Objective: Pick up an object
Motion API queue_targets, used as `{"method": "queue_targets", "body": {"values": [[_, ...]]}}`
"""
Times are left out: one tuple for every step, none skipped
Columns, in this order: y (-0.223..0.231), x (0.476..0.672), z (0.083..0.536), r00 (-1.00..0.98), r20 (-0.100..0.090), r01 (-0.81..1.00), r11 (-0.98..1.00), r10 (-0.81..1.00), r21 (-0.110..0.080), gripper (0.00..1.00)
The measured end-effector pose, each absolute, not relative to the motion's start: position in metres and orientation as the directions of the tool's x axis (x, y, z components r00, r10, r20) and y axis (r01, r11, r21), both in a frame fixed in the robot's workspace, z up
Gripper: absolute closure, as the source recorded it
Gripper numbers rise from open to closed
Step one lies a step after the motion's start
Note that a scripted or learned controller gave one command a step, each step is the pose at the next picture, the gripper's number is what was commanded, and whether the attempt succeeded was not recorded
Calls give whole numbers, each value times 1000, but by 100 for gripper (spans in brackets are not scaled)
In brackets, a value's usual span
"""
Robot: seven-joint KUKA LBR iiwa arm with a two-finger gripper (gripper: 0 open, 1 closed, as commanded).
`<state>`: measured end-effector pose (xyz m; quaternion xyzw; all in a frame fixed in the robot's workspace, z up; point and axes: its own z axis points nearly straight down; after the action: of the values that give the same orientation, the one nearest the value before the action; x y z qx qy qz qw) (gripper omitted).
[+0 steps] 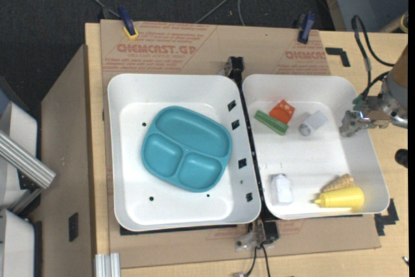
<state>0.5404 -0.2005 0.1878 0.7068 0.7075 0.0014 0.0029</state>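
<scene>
Right now I see the gripper (pixel 353 119) over the right rim of the right bin (pixel 363 156), with the arm (pixel 395 91) reaching in from the right edge. I cannot tell how the jaws stand; they are too small and blurred, and I see nothing between them.

In the right bin, the nearest thing to the gripper is a grey cylinder (pixel 312 123), lying on its side a little to its left. Just beyond that sit an orange block (pixel 282 112) and a green stick (pixel 270 122), touching or nearly so. Toward the near rim lies a yellow bottle (pixel 340 198) on its side, its ribbed tip pointing up toward the gripper's side of the bin. A small white block (pixel 281 189) rests near the bin's left wall, well apart from the rest.

The left bin (pixel 123 139) carries a blue tray (pixel 187 148) with three compartments, roughly in the middle. Black clips (pixel 233 115) line the seam between the bins.
</scene>
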Motion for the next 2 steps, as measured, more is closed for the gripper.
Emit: {"method": "queue_targets", "body": {"values": [[-201,542,220,-2,-2,1000,2,1000,5,100],[-138,545,227,-8,4,1000,8,1000,0,100]]}}
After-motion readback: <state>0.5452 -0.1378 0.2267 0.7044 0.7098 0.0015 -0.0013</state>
